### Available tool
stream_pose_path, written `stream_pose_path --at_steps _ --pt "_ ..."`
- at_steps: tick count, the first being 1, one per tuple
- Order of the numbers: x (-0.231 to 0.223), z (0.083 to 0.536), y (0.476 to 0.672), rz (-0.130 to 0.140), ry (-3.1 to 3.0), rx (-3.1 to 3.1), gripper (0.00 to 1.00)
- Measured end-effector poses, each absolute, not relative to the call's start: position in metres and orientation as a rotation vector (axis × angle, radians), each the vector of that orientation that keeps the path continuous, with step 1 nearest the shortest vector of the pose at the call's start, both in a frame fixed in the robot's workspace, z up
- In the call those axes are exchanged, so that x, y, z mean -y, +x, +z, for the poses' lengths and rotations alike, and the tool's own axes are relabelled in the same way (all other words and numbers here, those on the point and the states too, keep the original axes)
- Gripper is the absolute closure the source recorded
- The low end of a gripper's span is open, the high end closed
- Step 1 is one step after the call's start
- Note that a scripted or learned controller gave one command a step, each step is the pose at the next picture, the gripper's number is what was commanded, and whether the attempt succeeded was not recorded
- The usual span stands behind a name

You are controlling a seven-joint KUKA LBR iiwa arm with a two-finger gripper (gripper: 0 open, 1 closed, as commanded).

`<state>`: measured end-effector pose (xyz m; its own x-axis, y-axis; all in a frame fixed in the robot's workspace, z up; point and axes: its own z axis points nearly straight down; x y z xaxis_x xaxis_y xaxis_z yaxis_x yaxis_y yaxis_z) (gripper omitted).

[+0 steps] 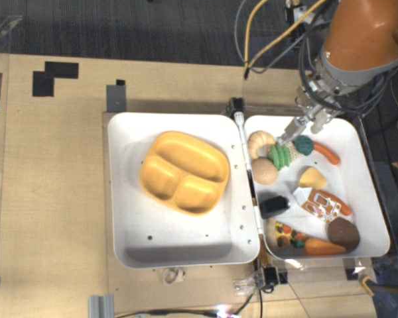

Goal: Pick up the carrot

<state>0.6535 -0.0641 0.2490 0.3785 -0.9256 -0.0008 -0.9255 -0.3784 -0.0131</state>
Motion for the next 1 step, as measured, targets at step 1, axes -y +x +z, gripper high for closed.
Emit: stream_pose_path --at_steps 1 --pt "0.0645 0.3008 0.6047 -0.012 -2.762 -1.478 0.00"
